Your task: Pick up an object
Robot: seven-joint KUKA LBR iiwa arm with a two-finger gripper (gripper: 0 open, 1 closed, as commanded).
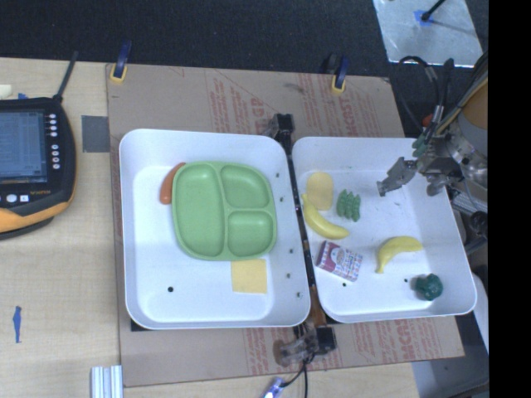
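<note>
Two white bins [133,222] sit on brown cardboard [207,98] over a wooden bench [50,305]; at three o'clock the gripper [415,177] seems spread, gripping nothing.

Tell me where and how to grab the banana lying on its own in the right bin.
Grip the banana across its thick middle, coming straight down from above. It lies flat and curved on the right bin floor with open space all round, so fingers set across its narrow width should likely fit. The gripper hovers just above it in view.
</note>
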